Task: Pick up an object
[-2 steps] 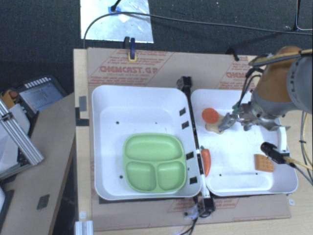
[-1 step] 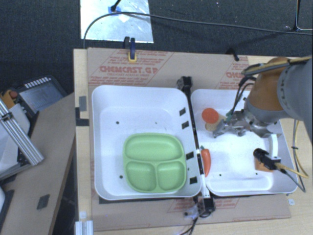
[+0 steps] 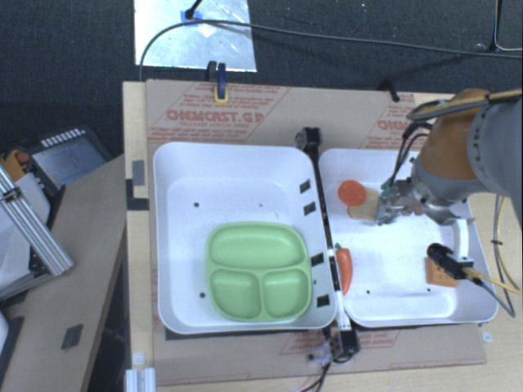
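Note:
In the right bin [image 3: 409, 309], my gripper [image 3: 387, 209] hangs low over the back-left part of the floor. A round orange-red object [image 3: 352, 191] lies just left of it. A pale tan object [image 3: 360, 211] sits below the orange-red one and touches or nearly touches the gripper's left side. A red-orange elongated object [image 3: 344, 269] lies against the bin's left wall, nearer the front. I see nothing lifted off the floor.
The left bin [image 3: 184, 219] holds a green divided plate [image 3: 257, 269] at its front right. A small brown block [image 3: 441, 276] sits at the right side of the right bin. The divider between the bins runs close to the red-orange object.

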